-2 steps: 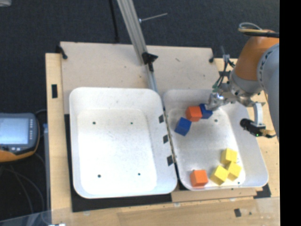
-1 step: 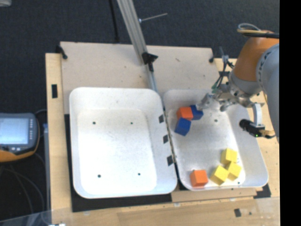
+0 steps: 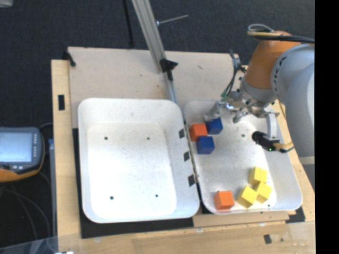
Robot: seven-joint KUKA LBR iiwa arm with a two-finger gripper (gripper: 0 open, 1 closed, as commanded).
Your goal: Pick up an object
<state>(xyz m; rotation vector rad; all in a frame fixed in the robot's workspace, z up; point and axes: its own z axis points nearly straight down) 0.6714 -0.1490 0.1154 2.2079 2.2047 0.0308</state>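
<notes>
hovering over the upper left part of the right bin (image 3: 286, 194), the gripper (image 3: 225, 111) sits just above and to the right of a blue cube (image 3: 215, 125), with the grey arm (image 3: 288, 73) and its orange band reaching in from the right. whether anything is clamped cannot be told from this slanted view, so the state of the hand is left open. by my reading this is the approach step: nothing looks lifted, and every block appears to rest on the bin floor.

the nearest candidates form a tight cluster: the blue cube near the gripper, an orange cube (image 3: 198, 131) touching or just beside it on the left, and a second blue cube (image 3: 205, 144) just below both. the next move probably calls for a descent centred on one block, and the crowding makes that awkward (a finger could land on a neighbour and shove it instead of straddling the target).

edges matter here. the orange cube lies close to the bin's left wall, next to the divide from the left bin (image 3: 85, 115), so there is little room on that side for a finger. the open floor in the middle of the right bin gives freer space. well apart, near the lower edge, sit three yellow blocks (image 3: 256, 188) bunched together and another orange cube (image 3: 224, 199), which stands more alone and may be easier to take.
</notes>
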